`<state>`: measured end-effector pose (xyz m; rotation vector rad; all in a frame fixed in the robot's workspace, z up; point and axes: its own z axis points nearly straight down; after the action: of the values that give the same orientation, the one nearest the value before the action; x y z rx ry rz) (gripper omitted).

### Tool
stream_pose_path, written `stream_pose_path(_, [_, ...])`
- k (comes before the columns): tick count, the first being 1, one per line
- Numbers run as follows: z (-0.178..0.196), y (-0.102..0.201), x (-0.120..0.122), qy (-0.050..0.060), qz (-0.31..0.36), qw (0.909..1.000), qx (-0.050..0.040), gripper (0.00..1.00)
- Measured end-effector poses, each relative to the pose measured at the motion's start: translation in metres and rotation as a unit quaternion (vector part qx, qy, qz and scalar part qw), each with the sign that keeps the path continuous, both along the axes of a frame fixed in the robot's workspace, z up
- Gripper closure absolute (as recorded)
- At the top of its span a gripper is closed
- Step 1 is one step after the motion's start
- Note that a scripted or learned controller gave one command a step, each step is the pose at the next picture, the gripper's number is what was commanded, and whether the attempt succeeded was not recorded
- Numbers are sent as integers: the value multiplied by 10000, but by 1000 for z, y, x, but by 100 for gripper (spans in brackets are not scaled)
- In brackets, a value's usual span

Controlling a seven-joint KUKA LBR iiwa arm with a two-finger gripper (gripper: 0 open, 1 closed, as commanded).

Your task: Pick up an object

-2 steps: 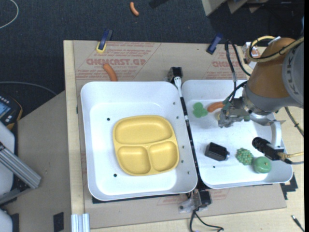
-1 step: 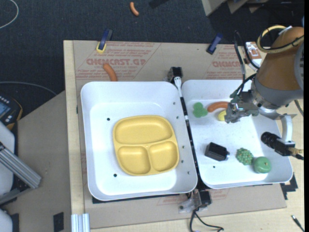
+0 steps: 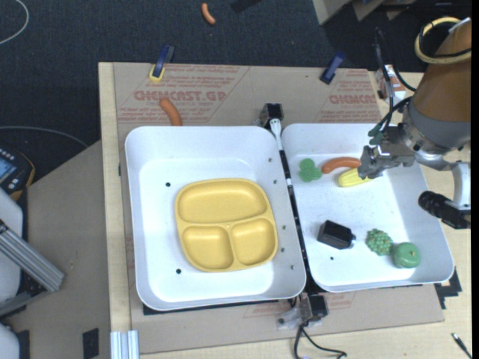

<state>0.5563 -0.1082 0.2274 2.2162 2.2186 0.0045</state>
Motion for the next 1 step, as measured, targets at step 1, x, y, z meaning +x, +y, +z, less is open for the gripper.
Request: stream_pose_path(1, [-9,26,47,3,17,10000,6,100])
